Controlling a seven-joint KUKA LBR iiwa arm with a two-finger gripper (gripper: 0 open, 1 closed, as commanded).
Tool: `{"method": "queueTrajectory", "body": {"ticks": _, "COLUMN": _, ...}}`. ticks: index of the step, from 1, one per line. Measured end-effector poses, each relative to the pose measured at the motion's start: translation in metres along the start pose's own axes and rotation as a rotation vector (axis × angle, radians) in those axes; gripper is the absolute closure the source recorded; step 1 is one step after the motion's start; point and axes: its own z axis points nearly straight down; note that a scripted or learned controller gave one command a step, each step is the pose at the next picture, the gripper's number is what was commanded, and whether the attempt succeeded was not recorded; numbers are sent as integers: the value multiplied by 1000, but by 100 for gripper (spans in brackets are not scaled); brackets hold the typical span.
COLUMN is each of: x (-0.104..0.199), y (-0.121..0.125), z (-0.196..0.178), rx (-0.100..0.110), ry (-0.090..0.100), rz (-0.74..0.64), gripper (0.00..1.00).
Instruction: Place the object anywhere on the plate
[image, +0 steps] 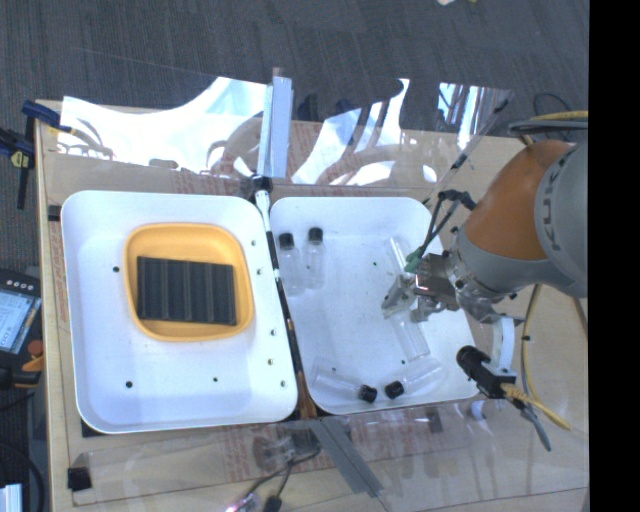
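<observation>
A yellow plate (187, 243) with a dark ribbed centre lies in the left bin (100, 380). Several clear vials with black caps lie in the right bin (340, 225): two side by side at its upper left (286, 256) (316, 252), two more along its front edge (345, 383) (415, 380). Another clear vial (414, 342) lies just below my gripper (402, 298), which hangs low over the right half of the right bin. The clear glass makes it hard to tell whether anything sits in the gripper.
A low wall (280, 300) divides the two bins. Clear plastic sheeting (330, 140) stands behind the bins. My arm (520, 220) fills the space right of the right bin.
</observation>
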Motion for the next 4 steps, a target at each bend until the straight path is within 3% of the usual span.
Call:
{"method": "queueTrajectory", "body": {"ticks": 1, "x": 0, "y": 0, "z": 0, "rx": 0, "ry": 0, "rz": 0, "gripper": 0}}
{"method": "queueTrajectory", "body": {"ticks": 2, "x": 26, "y": -29, "z": -18, "rx": 2, "ry": 1, "rz": -292, "gripper": 0}}
{"method": "queueTrajectory", "body": {"ticks": 3, "x": 51, "y": -33, "z": 23, "rx": 2, "ry": 1, "rz": -584, "gripper": 0}}
{"method": "queueTrajectory", "body": {"ticks": 4, "x": 93, "y": -43, "z": 15, "rx": 2, "ry": 2, "rz": -942, "gripper": 0}}
